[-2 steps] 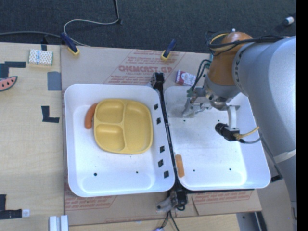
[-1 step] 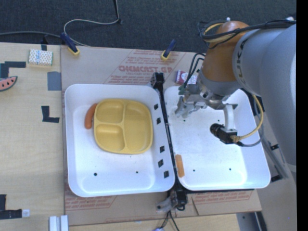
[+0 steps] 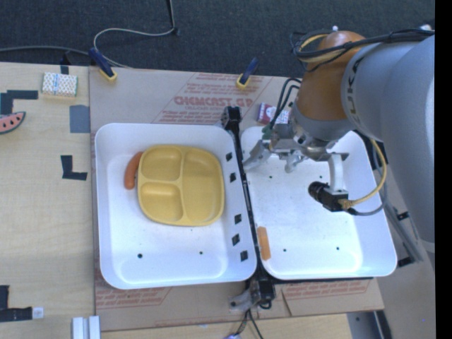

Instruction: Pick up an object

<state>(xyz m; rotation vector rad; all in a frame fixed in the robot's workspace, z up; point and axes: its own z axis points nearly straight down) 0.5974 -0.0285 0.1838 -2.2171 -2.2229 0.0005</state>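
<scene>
The arm (image 3: pixel 367 83) reaches in from the right, over the right bin (image 3: pixel 318 253). The left bin (image 3: pixel 116 253) holds a yellow tray (image 3: pixel 180 184), a sausage (image 3: pixel 131 171) tucked at its left. The gripper (image 3: pixel 275 159) hangs spread and empty, far from the carrot (image 3: pixel 263 242), which lies at the right bin's near-left edge, an awkward reach.

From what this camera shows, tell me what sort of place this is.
Probably a robot lab's grasping test bench. Two white bins sit side by side on cardboard clamped to the bench, a grey arm reaches over the right bin, and the items are toys: a yellow tray and a small carrot.
</scene>
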